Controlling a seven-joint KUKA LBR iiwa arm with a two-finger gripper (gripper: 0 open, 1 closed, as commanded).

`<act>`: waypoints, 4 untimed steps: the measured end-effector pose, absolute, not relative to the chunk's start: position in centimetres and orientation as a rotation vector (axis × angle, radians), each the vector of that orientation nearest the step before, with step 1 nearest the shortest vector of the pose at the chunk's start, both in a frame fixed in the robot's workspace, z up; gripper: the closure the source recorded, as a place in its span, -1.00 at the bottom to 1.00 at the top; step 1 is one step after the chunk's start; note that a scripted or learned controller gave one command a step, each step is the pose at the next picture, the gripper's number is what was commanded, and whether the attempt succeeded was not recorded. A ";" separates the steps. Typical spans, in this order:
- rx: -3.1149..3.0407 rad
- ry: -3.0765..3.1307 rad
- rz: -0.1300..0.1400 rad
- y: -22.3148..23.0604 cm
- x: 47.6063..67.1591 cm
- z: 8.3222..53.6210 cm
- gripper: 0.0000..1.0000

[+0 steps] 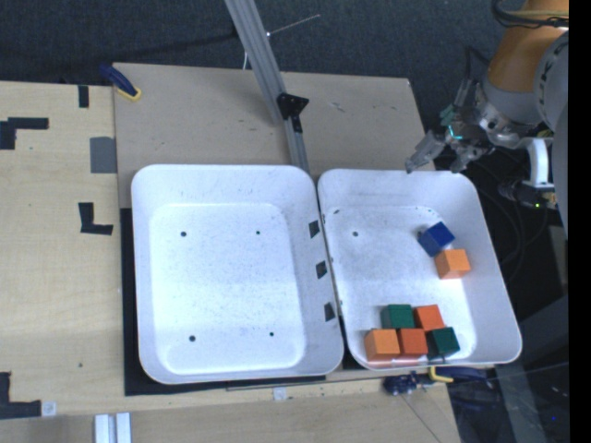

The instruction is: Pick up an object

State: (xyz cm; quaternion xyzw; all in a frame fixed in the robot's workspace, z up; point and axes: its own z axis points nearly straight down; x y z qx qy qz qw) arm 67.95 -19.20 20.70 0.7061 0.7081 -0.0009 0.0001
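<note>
Blocks clustered in right bin, near corner | gripper above far rim, apart | jaws: can't tell.

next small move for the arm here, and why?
Probably bring the gripper forward and down into the right bin, toward the blue block. The gripper sits at that bin's far right corner, above the rim, with nothing seen between its fingers. The blue block is the nearest piece, touched only by one orange block, so it looks easier than the packed cluster at the near edge.
</note>
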 end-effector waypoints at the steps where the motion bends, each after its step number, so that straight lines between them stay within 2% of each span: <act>1: 2.219 2.224 -0.004 -19.2 67.9 20.7 -1.00; 3: 2.224 2.229 -0.012 -18.5 67.1 9.1 -1.00; 4: 2.221 2.228 -0.011 -18.5 67.2 10.3 1.00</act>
